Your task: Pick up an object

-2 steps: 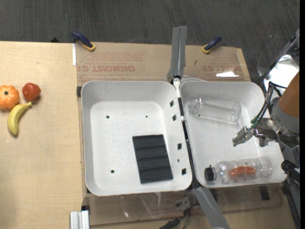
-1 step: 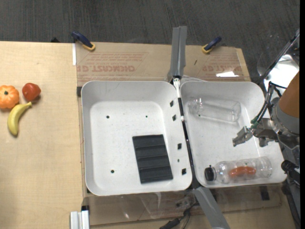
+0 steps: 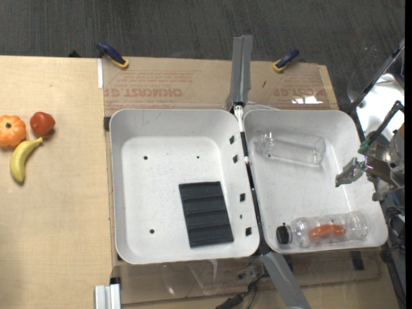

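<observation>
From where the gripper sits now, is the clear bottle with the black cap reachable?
Probably yes. The gripper hangs over the right bin, the bottle lies just below it along the front wall, and nothing stands between them. The wall may crowd the grasp.

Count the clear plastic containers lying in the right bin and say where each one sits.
2. A clear tube lies near the bin's far wall; a clear bottle with a black cap and something orange inside lies along its near wall.

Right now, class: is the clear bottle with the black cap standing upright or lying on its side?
Lying on its side. The bottle stretches lengthwise along the right bin's floor, its black cap pointing sideways toward the left bin.
</observation>
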You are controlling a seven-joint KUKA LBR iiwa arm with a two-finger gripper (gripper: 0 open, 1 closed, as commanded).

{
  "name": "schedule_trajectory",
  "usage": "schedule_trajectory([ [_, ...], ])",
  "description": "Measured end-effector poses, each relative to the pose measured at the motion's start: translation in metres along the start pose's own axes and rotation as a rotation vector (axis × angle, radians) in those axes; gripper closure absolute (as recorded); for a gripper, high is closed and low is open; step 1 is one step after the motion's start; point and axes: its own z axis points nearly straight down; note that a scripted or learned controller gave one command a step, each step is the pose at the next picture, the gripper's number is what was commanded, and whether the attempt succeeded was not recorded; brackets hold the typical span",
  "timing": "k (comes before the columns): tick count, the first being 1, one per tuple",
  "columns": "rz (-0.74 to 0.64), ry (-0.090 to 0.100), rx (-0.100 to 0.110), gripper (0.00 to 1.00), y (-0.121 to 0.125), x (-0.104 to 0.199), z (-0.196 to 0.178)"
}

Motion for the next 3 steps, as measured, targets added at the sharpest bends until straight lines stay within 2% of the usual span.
schedule_trajectory([
  [1,-0.014,-0.001,0.001,0.00,0.030,0.020,0.018],
  [2,-0.077,0.001,0.001,0.00,-0.026,0.070,0.116],
  [3,0.044,0.000,0.000,0.00,0.014,0.024,0.061],
])
